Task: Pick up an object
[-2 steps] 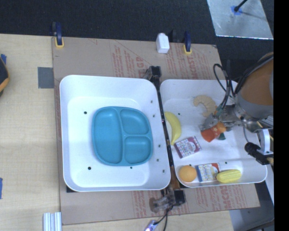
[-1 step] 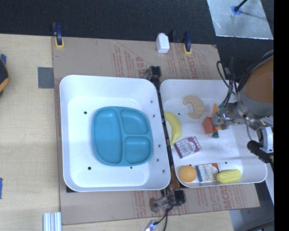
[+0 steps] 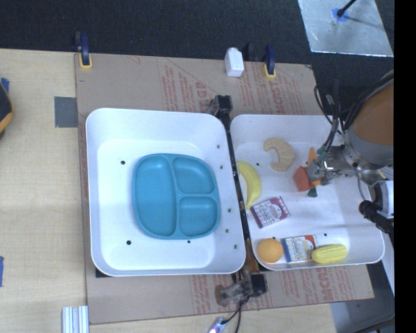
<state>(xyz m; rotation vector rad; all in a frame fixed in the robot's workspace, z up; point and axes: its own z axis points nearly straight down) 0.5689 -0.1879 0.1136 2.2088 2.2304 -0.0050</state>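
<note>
1. Now the gripper [image 3: 316, 179] sits low in the right bin [image 3: 347, 227], reaching in from three o'clock, right against an orange-red block [image 3: 302, 179] (whether its fingers are clamped or released I cannot tell).
2. At twelve o'clock of that block lies a croissant [image 3: 280, 153]; at nine o'clock, a banana [image 3: 250, 181].
3. Toward six o'clock sit a small packet [image 3: 270, 211], an orange [image 3: 269, 250], a carton [image 3: 298, 248] and a lemon [image 3: 329, 253].
4. Left bin [image 3: 104, 248]: a blue divided plate [image 3: 176, 195].

right bin [image 3: 301, 123] centre open | banana [image 3: 250, 181] (left wall)
</note>
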